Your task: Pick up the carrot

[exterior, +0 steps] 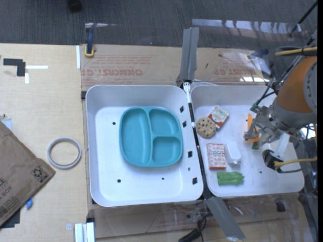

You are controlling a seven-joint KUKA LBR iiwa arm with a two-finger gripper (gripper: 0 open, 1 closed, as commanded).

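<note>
The carrot [250, 120] lies in the right bin [282, 185] near its right side. Its orange body shows at the upper end and a bit of green top pokes out at the lower end. My gripper [256, 134] is down in the bin directly over the carrot's middle and covers most of it. The view is too small to show whether it has hold of the carrot. The grey arm with its orange band [299, 87] reaches in from the right.
The right bin also holds a cookie [205, 127], a red-and-white packet [219, 116], a small red-printed box [216, 156], a white piece [232, 154] and a green item [230, 178]. A teal divided plate [151, 136] sits in the left bin [101, 185]. A tape ring [64, 152] lies on the bench.
</note>
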